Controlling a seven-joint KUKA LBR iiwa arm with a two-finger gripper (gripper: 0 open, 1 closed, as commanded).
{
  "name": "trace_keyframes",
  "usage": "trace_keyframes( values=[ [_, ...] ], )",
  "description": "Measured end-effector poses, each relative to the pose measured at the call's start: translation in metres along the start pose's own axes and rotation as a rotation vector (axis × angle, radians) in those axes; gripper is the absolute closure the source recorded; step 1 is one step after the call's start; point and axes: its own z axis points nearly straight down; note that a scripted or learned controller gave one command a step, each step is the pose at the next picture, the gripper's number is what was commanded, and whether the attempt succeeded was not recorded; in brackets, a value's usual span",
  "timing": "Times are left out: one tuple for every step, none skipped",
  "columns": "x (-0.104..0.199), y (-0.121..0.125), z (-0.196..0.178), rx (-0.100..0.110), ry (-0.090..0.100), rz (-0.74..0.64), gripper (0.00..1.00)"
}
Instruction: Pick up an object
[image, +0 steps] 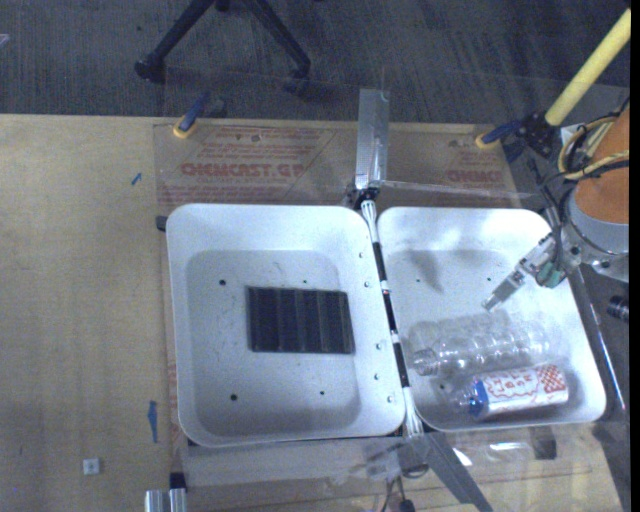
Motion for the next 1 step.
trace_keyframes(
  values=[
    [0.0216,-0.0204,-0.0234,0.001,0.004,-0.241,0.0]
  ],
)
